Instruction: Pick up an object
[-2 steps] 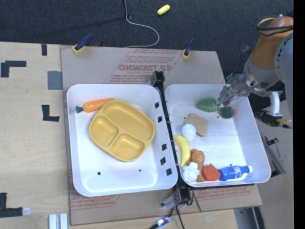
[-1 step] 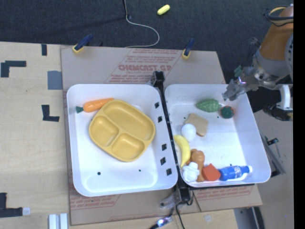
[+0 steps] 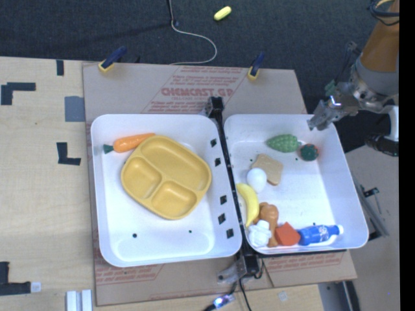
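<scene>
Likeliest pick, judged by closeness: green leafy vegetable (image 3: 283, 142), lying in the far right part of the right bin (image 3: 351, 188), long axis running roughly left to right, tipped a little. Just to its right, a small round dark-green and red piece (image 3: 308, 151), close beside it, perhaps touching; too small to say

Fingers (image 3: 322, 117) hang over the far right corner of that bin, above the rim, at the end of the arm (image 3: 379, 47) reaching in from the right. Whether spread or pressed together cannot be told here; nothing seen caught between them

Key relation: vegetable lies to the near left of the fingers, with the small round piece about halfway between. Probably calls for a short move leftward and nearer, then down, closing across the vegetable's short width and not along its length. Risk, as a guess: landing on the round piece or nudging it first

Farther out in the same bin: slice of bread (image 3: 270, 168) nearer and left of the vegetable, white egg (image 3: 257, 179) touching its left edge, banana (image 3: 249, 203) curving along the left wall. Crowded at the near edge: brown lump (image 3: 268, 213), white piece (image 3: 259, 234), orange-red block (image 3: 286, 235), blue bottle (image 3: 319, 234) lying on its side, long axis left to right. All well apart from the fingers, so poorer first choices

Across the divide, left bin (image 3: 104, 199) with a yellow divided tray (image 3: 166, 177) and a carrot (image 3: 131, 142) at its far left edge; farthest from the arm of all. Both bins on a cardboard sheet (image 3: 194, 89) on the tabletop (image 3: 39, 193)
</scene>
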Robot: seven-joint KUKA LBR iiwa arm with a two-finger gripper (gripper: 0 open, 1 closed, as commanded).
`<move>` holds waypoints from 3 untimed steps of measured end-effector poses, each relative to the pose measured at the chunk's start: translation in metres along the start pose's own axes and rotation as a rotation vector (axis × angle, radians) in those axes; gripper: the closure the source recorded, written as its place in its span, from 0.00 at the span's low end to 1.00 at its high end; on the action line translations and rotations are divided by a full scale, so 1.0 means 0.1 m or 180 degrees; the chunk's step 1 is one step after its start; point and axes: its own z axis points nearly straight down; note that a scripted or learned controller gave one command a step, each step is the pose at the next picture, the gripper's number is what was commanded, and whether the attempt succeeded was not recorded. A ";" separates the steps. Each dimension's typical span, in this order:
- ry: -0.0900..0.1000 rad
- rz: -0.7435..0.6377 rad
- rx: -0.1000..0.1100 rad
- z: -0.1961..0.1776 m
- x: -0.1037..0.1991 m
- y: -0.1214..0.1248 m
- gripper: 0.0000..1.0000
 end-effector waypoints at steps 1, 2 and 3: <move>0.0007 -0.0012 0.0012 -0.04 0.54 -0.11 1.00; 0.0005 -0.0007 0.0019 0.07 0.98 -0.39 1.00; 0.0007 -0.0011 0.0022 0.15 1.49 -0.61 1.00</move>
